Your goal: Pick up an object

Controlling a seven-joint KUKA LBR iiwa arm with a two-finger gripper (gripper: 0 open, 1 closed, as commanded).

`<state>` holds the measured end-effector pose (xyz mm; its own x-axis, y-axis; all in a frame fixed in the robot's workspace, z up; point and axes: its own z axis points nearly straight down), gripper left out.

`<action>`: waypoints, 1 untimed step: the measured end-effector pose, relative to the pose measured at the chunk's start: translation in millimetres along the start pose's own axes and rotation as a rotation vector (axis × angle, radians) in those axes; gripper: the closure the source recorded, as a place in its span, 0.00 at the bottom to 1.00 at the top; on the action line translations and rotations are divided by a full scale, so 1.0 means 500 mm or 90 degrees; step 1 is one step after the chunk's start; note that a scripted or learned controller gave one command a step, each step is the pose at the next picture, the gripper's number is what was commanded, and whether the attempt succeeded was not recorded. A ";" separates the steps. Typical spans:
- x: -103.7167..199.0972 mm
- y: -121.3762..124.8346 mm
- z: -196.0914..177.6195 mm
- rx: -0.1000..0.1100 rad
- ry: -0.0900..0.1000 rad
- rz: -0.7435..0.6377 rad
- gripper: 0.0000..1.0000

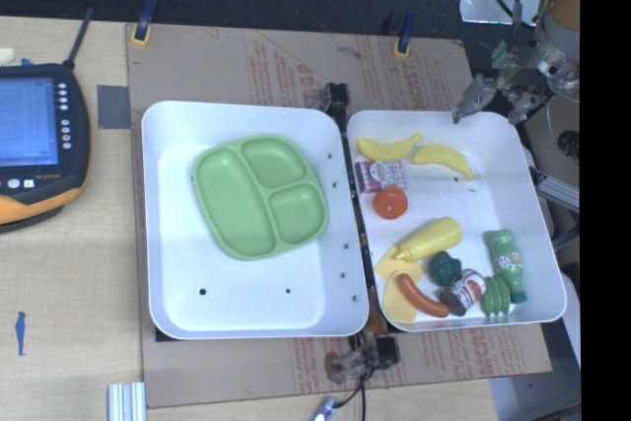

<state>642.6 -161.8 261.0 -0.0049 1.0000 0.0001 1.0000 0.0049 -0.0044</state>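
Hovering above the far right corner of the right bin [527, 168], the gripper [476, 100] holds nothing, fingers seemingly spread, so the approach step is in hand; next it must descend onto something, perhaps the nearby banana [443, 159].

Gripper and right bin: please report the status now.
Gripper above the far right corner of the right bin, holding nothing. Two bananas nearest below it, untouched. Nothing blocks them.
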 end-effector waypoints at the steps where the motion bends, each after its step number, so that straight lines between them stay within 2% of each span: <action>1: -0.017 -0.227 0.226 0.001 0.000 0.000 0.00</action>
<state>528.8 -170.7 148.3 -0.0043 1.0000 -0.0001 1.0000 0.0043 -0.0056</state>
